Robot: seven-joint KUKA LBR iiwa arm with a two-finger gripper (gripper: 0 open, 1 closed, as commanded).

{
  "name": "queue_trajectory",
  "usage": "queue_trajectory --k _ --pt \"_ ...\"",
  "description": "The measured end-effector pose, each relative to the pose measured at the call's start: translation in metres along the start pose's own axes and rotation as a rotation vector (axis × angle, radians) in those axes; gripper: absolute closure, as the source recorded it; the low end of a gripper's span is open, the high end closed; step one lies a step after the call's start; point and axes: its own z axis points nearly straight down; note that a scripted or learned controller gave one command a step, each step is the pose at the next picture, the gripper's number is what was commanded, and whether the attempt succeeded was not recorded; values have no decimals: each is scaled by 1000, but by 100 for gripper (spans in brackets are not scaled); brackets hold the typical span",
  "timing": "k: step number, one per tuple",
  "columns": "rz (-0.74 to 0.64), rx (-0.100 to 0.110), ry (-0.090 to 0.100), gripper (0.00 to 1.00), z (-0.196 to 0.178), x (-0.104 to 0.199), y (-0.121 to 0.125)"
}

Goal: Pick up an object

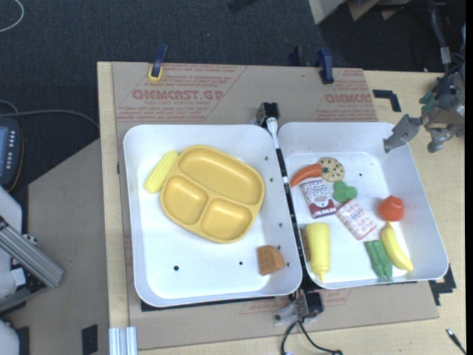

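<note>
Two white bins sit side by side on the bench. The left bin (140,220) has three things in it: one yellow divided tray (213,193) with three compartments, taking up most of the middle; one corn cob (160,171) lying just beside the tray's far-left edge; and one small brown bread-looking piece (270,259) down at the near right corner, well apart from the tray.

The right bin (414,183) is where the pickable stuff is piled, nine items by my count: one carrot (306,174) and one chocolate-chip cookie (331,169) at the far side, touching or close to it; one green piece (344,192) just below the cookie; two small red-and-white packets, one (318,198) left of the green piece and one (356,219) angled to its near right; one red tomato (391,208) toward the right wall; one yellow bottle (318,247) near the left wall; and at the near right, one green bean-like thing (379,258) lying right beside one banana (397,248).

The gripper (415,134) hangs over the far right corner of the right bin, reaching in from the right, well apart from all the items. Nothing sits between its fingers, and they look spread apart, one toward the bin and one farther right.
</note>
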Motion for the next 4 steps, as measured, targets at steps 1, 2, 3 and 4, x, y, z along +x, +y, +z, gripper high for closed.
queue_trajectory --k 1,2,3,4 --pt "-3 -13 -3 0 -7 0 2" --pt "-2 -6 0 0 53 -2 -5" --pt "-3 -7 0 0 96 2 -4" --pt "-3 -6 0 0 139 -1 -4"
